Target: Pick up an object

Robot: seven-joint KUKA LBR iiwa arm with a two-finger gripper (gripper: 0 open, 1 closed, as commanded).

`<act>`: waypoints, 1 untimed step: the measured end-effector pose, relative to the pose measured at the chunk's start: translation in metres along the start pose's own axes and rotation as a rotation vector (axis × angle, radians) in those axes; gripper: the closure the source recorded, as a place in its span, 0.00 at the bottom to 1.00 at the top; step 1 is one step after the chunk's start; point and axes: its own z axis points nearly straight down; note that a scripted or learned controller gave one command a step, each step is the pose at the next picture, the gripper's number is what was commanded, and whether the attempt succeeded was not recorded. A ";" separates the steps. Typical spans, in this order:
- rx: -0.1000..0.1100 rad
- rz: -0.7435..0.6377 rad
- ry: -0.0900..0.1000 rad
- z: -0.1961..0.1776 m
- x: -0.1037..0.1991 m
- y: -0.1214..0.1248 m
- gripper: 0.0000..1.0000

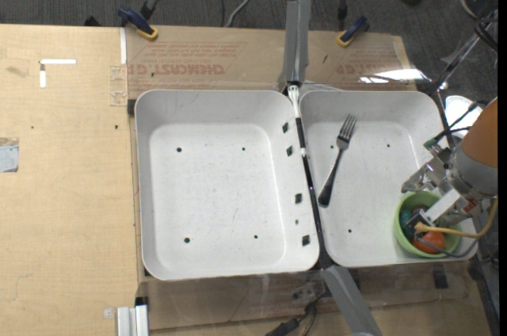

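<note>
Trouble could come from the green bowl (426,227) in the right bin's (372,108) near right corner: the gripper (437,204) sits over its rim and may tip it, grip state I cannot tell. A dark fork (336,160) lies apart toward the divider. Beneath: wooden bench (63,168), cardboard, grey carpet.

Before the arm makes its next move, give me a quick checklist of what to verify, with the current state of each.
1. Gripper positioned over a target: ok, it sits above the green bowl in the right bin.
2. Something gripped: cannot tell.
3. Bowl upright and inside the bin: ok, at the near right corner.
4. Bowl contents identifiable: cannot tell, something orange shows inside.
5. Fork away from the gripper: ok, it lies apart, toward the bin's left side.
</note>
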 end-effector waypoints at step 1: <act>0.025 -0.061 -0.015 -0.049 0.034 0.043 0.00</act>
